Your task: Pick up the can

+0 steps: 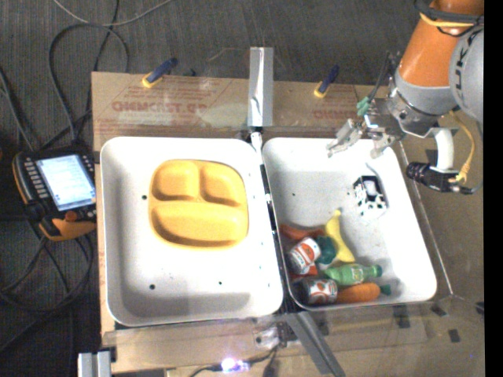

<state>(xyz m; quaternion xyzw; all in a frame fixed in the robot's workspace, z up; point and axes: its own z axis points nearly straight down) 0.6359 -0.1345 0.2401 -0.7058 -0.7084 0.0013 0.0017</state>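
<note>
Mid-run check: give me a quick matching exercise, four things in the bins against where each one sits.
Things:
1. yellow tray
2. banana
3. green bottle
4. gripper

Places:
A. above the right bin's far edge
B. near the right bin's front, lying on its side
C. in the left bin
D. top of the pile in the right bin

Pairs: 1-C, 2-D, 3-B, 4-A

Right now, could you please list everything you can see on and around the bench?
bins: two, white, side by side on the bench
tray: one, yellow, in the left bin
cans: two, red and white, near corner of the right bin
banana: one, yellow, beside the cans
bottle: one, green, right bin
carrot: one, orange, right bin's near edge
pendant: one, lit screen, left of the bench
claw: one, over the right bin's far edge
</note>
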